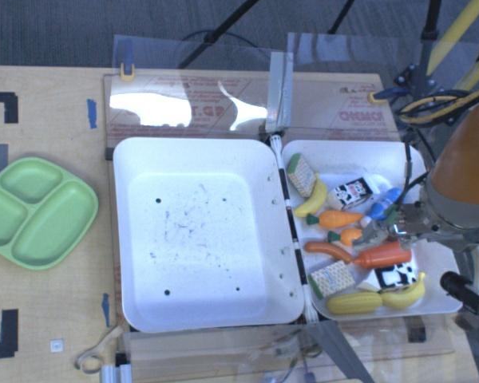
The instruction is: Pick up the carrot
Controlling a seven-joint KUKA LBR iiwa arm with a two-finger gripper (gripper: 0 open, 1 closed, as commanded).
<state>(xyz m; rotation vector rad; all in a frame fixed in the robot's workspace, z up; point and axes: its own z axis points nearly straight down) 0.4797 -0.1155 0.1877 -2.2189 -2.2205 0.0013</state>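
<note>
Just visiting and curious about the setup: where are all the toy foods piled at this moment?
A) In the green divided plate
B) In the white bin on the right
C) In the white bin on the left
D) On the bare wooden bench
B: the carrot, bananas and other toy foods all lie in the right bin, under the arm's end effector.

The arm's jaws sit among toy food in the right bin (335, 152), beside the carrot (383, 255).
</note>
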